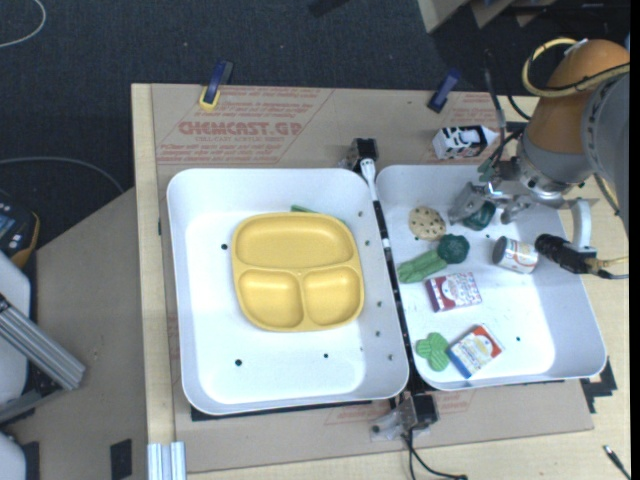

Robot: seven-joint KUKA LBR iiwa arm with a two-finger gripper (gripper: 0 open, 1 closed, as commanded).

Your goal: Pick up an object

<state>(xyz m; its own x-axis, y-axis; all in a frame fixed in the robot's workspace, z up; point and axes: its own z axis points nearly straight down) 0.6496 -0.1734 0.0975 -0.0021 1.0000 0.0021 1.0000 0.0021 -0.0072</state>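
My gripper (489,206) is low over the far part of the right bin (560,340), under the arm's orange band. A small dark teal object (481,217) lies right at its tip; whether it is held cannot be made out. Close by are a round speckled cookie (427,222), a dark green broccoli-like piece (454,248), a green pickle (420,266) and a small silver can (515,255) lying on its side. Nearer the front lie a red-and-white packet (453,291), a green leafy piece (432,348) and a blue-and-orange packet (475,349).
The left bin (200,298) holds a yellow three-compartment plate (297,268), with a green sliver (304,209) peeking out behind it. A black-and-white toy (463,141) sits on the bench beyond the right bin. Clamps stand at the bench's far edge.
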